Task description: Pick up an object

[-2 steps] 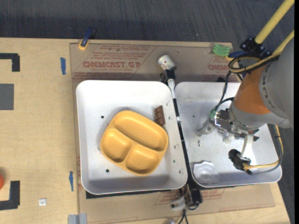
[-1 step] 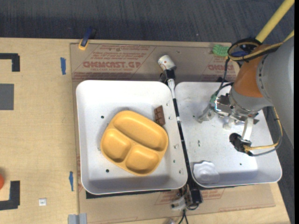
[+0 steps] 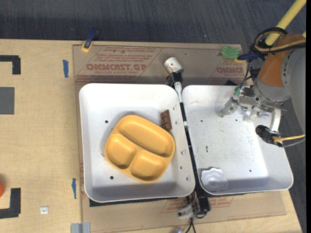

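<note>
Two white bins side by side; yellow divided tray (image 3: 140, 147) in the left bin (image 3: 92, 130). Gripper (image 3: 238, 106) over the right bin (image 3: 243, 174), fingers spread, gripping nothing.

Grey arm (image 3: 296, 76) — orange band, black cables

two white bins (image 3: 92, 130), one yellow divided tray (image 3: 140, 147), one small brown block (image 3: 165, 120), one clear cup (image 3: 214, 178).

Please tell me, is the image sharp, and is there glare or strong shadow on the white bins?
Camera view: mostly sharp; light even, shadows faint around the yellow tray in the left bin; mild glare on the right bin floor; the gripper looks slightly soft.
</note>
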